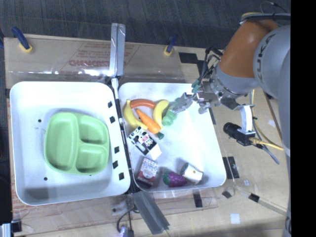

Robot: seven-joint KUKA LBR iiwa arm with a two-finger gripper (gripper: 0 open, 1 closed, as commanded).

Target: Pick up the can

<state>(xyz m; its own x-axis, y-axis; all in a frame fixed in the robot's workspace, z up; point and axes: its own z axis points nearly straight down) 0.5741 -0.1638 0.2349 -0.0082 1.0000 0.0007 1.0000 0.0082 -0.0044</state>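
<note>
Over the right bin's (210, 132) far half hangs the gripper (178, 105), tilted above a small green object (169, 117); whether it is open or closed cannot be made out. Just beyond it lie bananas (131, 115) and a carrot (148, 120). Farther out, the neighbouring bin (29, 191) holds a green divided plate (76, 142). Both sit on a wooden bench (266, 181) with dark carpet behind. A dark red can (148, 171) lies well apart from the gripper, against the bin's near rim.

Two white bins (19, 132) sit side by side on the bench (256, 181).
</note>
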